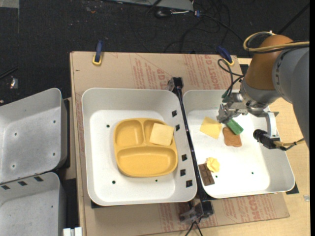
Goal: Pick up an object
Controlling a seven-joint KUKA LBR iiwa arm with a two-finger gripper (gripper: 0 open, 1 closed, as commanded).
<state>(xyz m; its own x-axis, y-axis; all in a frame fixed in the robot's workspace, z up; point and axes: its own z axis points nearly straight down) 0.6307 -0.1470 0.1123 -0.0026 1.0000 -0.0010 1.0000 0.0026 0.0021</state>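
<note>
My gripper point(226, 115) hangs over the back left part of the right bin point(275, 181). Just below and right of it lies a small green piece point(235, 127), resting against a brown oval piece point(232, 138). A yellow cheese wedge point(210, 128) lies to the gripper's left on the bin floor. Nearer the front are a small yellow crumpled piece point(212, 164) and a dark brown bar point(206, 174) by the left wall. I see nothing lifted off the floor.
The left bin point(98, 181) holds a yellow divided tray point(142, 161) with a pale yellow block point(161, 134) on its upper right compartment. A black divider rail point(183, 127) runs between the bins. Grey metal panels point(29, 132) lie left of the bench.
</note>
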